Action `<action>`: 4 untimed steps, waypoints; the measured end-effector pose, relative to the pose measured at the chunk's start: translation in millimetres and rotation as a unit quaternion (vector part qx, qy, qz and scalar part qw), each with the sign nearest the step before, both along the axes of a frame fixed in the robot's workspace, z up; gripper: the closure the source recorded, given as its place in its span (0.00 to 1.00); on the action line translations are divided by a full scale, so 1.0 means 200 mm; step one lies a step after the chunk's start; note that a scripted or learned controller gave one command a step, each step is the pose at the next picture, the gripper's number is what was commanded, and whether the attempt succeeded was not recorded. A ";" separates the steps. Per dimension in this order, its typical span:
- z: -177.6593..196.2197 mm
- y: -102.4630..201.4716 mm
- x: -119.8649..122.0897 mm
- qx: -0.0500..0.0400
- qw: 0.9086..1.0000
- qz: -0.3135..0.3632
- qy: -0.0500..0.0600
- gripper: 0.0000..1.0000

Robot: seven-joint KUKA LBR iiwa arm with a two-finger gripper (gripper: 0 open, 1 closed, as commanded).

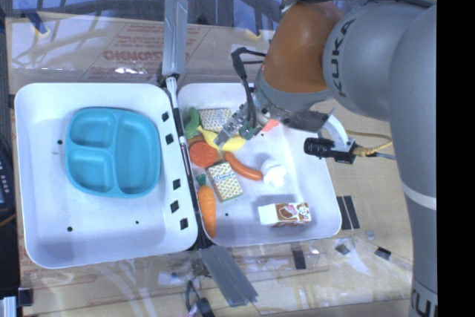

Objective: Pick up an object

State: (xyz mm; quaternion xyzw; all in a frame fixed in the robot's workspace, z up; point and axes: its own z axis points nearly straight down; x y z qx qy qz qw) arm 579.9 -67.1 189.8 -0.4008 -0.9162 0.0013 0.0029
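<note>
The right white bin [320, 182] holds several toy foods. My gripper [247, 123] is low in the bin's back part, right over the end of a yellow banana-like piece [223, 139]. A small red piece [272, 125] shows just right of the gripper. A red tomato [203, 154] lies next to the yellow piece, and an orange sausage [243, 167] lies in front of it. Close by are a white bottle [274, 175] and a patterned packet [225, 182]. An orange carrot [207, 210] and a small carton [284, 214] lie near the front.
The left bin [37, 219] holds a blue divided plate [113, 151]. A green piece [191, 119] and a second patterned packet [214, 118] lie by the divider wall [177, 137]. The arm's orange band [297, 48] hangs over the right bin's back edge.
</note>
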 end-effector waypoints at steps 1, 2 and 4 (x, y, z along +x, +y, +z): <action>0.09 0.26 0.13 -0.001 0.986 -0.169 -0.002 1.00; 0.24 -0.02 0.34 -0.001 0.993 -0.119 -0.003 1.00; -0.49 -0.17 0.04 -0.001 0.998 -0.060 -0.004 1.00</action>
